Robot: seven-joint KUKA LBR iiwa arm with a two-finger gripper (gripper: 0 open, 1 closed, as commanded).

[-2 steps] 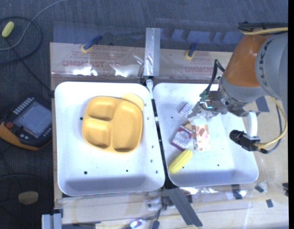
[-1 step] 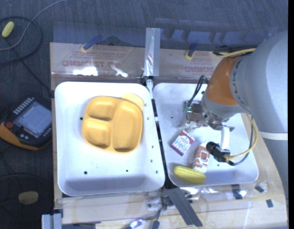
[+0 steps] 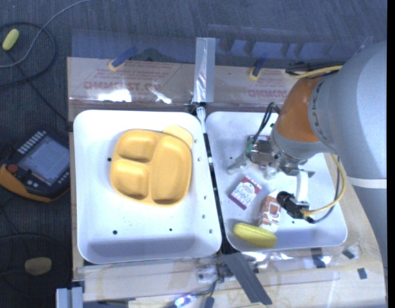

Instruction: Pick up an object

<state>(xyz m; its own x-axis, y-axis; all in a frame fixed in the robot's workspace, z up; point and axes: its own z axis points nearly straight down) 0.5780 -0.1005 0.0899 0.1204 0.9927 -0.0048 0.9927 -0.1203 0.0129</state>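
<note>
Just below and left of the gripper [image 3: 269, 162], in the right bin [image 3: 326, 233], a red packet [image 3: 245, 192] is seen lying flat, its long axis slanted. Whether anything is pinched cannot be told. A corn cob [image 3: 254, 234] lies farther below.

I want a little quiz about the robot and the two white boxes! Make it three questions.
1. True or false: the yellow tray lies in the left bin.
2. Which lies nearest the right bin's front edge? A) red packet B) corn cob C) orange carton
3. Fill in: the gripper hovers over the ____ bin.

Key: 1 true; 2 B; 3 right.
</note>
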